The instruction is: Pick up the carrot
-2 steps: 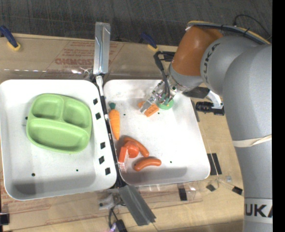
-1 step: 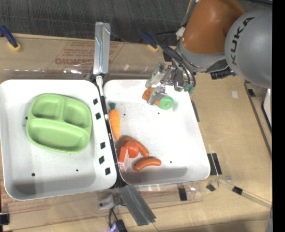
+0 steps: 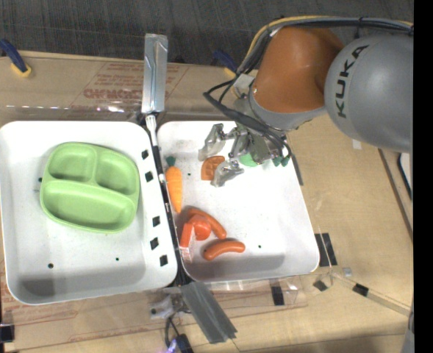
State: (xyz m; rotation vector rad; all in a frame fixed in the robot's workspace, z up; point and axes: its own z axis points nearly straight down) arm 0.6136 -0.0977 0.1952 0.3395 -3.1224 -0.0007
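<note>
Hovering in the right bin (image 3: 293, 197), the end effector (image 3: 223, 157) has its metal fingers (image 3: 215, 137) spread apart around an orange chunk (image 3: 212, 168), though no grip on it can be confirmed. The carrot (image 3: 174, 187) lies just below and to the left of the end effector, against the bin's left wall, untouched. Further below sit red pieces (image 3: 200, 227) and a sausage (image 3: 223, 248). By my reading, the pick has not begun: reaching, closing and lifting all remain.

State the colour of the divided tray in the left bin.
Light green: the divided tray shows best in the camera view.
</note>
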